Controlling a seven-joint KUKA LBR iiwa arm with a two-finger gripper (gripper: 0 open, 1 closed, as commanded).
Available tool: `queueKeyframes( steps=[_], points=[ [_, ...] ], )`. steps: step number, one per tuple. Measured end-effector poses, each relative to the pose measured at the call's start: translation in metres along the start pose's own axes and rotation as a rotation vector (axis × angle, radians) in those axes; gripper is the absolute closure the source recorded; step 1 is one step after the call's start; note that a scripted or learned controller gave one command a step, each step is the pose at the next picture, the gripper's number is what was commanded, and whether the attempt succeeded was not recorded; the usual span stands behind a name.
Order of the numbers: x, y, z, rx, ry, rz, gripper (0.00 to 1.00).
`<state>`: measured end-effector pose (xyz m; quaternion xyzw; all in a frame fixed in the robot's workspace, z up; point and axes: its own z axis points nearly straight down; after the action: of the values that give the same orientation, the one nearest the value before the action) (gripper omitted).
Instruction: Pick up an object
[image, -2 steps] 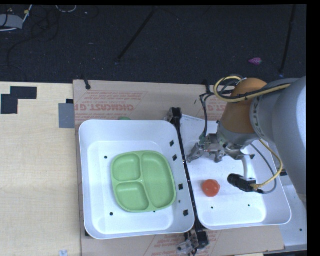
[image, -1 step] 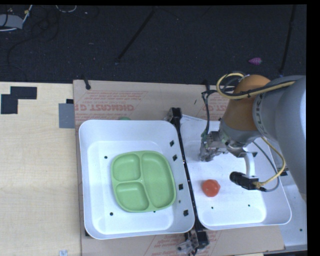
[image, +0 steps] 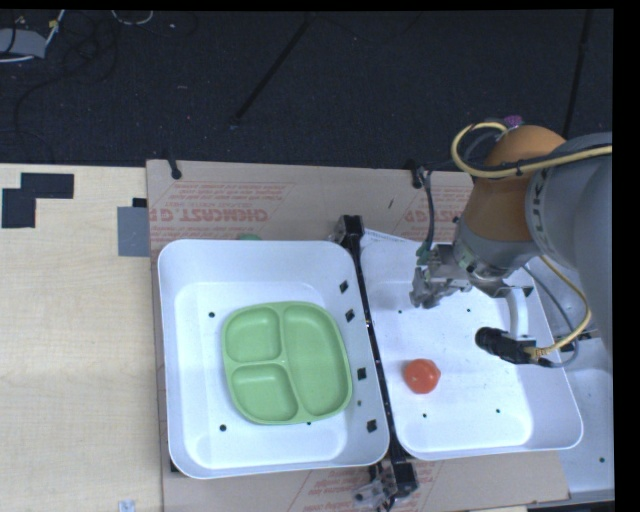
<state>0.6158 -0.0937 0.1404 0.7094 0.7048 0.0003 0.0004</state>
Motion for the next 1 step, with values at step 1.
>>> queueKeyframes(
  steps=[1],
  points=[
    [0.0023,-0.0082,-0.049,-0.001,0.0,-0.002,1.0]
  ],
)
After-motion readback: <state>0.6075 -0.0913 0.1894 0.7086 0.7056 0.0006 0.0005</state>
